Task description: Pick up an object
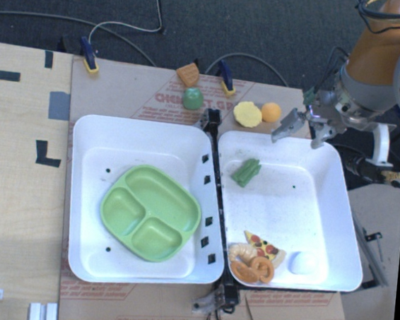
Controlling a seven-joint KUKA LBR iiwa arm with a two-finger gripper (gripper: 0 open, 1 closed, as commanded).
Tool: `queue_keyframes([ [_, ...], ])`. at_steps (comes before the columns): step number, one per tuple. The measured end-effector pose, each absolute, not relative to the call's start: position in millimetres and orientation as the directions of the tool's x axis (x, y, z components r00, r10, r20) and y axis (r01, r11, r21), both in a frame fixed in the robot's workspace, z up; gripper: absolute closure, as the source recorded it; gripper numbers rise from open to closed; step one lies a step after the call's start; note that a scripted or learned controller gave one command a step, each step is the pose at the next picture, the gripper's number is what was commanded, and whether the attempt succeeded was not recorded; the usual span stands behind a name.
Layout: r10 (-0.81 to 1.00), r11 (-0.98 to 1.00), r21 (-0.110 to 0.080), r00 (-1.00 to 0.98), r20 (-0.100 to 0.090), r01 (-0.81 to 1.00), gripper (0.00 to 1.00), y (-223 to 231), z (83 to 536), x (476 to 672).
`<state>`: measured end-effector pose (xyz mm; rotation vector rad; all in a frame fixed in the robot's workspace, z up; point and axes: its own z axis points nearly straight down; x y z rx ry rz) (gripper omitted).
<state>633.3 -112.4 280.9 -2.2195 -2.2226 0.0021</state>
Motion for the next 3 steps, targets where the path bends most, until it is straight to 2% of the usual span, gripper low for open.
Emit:
queue_keyframes([
  [1,1.000,0.001,-0.004,-0.001,0.000,1.000,0.00,-95.2,165.4,646.1],
  [2,1.000,0.002,0.001,-0.002,-0.001,1.000,0.00,-100.2,85.6,654.5],
  [3,1.000,0.002,0.002,-0.002,-0.002,1.000,1.00,-100.2,95.9,654.9],
])
